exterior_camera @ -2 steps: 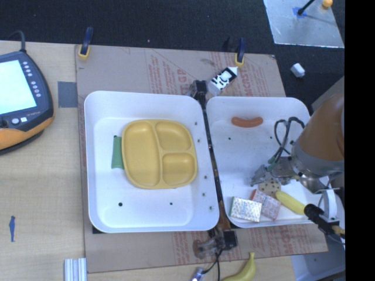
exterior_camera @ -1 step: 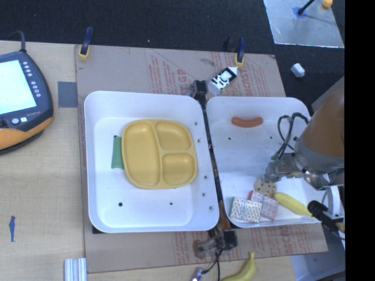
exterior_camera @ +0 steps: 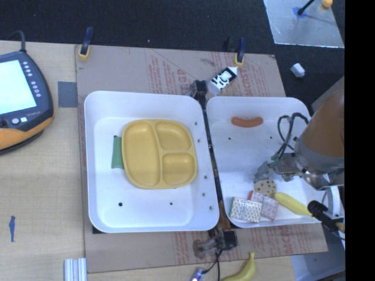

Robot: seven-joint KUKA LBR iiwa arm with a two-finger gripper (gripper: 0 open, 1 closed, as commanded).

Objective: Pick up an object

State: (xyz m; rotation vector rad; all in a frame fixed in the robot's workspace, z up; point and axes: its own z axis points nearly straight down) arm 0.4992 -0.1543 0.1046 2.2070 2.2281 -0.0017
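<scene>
Claw [exterior_camera: 263,171] low in right bin [exterior_camera: 234,148], near its right side; finger state cannot be told from this angle. Nearest the camera, a banana [exterior_camera: 245,269] on the surface [exterior_camera: 41,215] below the bins. In the right bin's near corner: packet [exterior_camera: 246,209], spotted piece [exterior_camera: 265,187] just under the claw, second banana [exterior_camera: 293,204] beside them. Sausage [exterior_camera: 247,122] at the far side, well apart. Left bin [exterior_camera: 102,157] holds yellow tray [exterior_camera: 159,153] over a green item [exterior_camera: 117,152]. Pendant [exterior_camera: 20,101] far left.
</scene>
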